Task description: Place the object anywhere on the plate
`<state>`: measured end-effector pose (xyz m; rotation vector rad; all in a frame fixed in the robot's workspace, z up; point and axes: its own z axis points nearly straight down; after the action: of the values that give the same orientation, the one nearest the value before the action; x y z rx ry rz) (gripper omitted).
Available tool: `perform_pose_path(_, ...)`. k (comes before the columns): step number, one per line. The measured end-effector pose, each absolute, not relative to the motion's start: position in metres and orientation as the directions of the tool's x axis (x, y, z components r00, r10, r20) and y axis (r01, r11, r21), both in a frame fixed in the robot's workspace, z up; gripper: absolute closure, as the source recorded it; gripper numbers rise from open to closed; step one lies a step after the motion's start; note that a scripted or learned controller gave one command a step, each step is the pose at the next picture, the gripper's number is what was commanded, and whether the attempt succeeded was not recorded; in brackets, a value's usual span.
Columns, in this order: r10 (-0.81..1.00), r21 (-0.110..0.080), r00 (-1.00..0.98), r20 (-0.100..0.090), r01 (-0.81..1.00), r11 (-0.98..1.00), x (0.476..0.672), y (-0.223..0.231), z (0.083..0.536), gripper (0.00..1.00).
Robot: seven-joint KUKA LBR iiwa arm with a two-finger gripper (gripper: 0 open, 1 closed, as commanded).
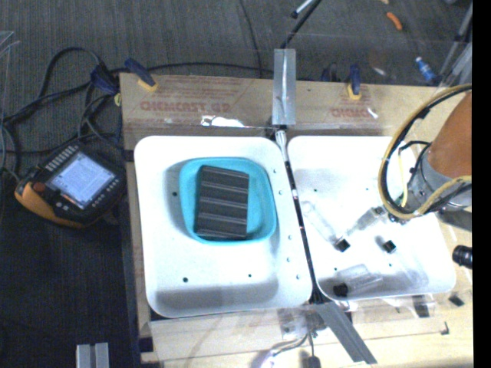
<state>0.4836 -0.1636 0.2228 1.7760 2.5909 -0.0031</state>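
A dark block (pixel 223 202) with ridges is seen lying flat on the blue plate (pixel 263 205) in the left bin (pixel 153 205). It sits near the middle of the plate and takes up most of it. The gripper (pixel 365 244) is seen low over the right bin (pixel 337 167), well apart from the block. Its two dark tips are spread apart, and nothing is held between them. So the job looks done, and the main danger is that it could be undone. If the block were grabbed again, it could be dragged over the plate's edge or dropped in the bin. The plate could be pushed too, since it looks light and loose. The block could also be missed, because its ridged top may be hard to pinch. The yellow and black cables (pixel 395 175) hang in loops by the arm (pixel 453 148), and they could be caught on the bin wall in a wide swing.
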Motion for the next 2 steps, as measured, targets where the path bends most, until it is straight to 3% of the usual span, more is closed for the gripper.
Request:
perform_pose_path(1, 0.964, -0.003, -0.265, 0.000, 0.964, 0.265, 0.483, -0.118, 0.162, 0.00)
perform_pose_path(2, 0.815, -0.001, -0.579, -0.001, 0.815, 0.579, 0.484, -0.144, 0.293, 0.00)
